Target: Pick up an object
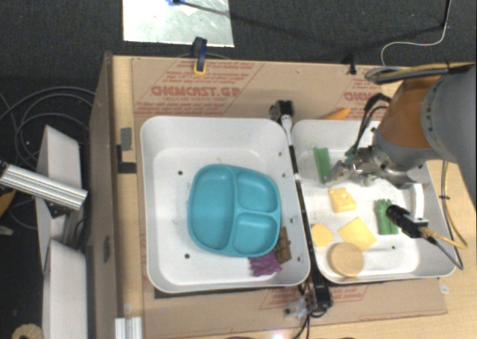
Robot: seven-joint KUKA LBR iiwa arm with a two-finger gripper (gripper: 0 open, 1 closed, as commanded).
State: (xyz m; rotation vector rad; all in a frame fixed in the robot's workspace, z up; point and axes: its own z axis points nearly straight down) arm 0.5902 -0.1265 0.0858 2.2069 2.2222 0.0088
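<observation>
Two white bins are sitting side by side on cardboard. Toward the right bin's [440, 267] near edge are lying a round biscuit [346, 258] and yellow cheese blocks [342, 199]. Farther back, the gripper [349, 168] is hovering, apparently approaching; its pincer's state I cannot tell. Next comes descending squarely onto one piece.

Left bin [160, 203]: teal tray [234, 211] takes the middle, margins free. Right bin [428, 263]: food pieces crowd the near-left corner.
</observation>
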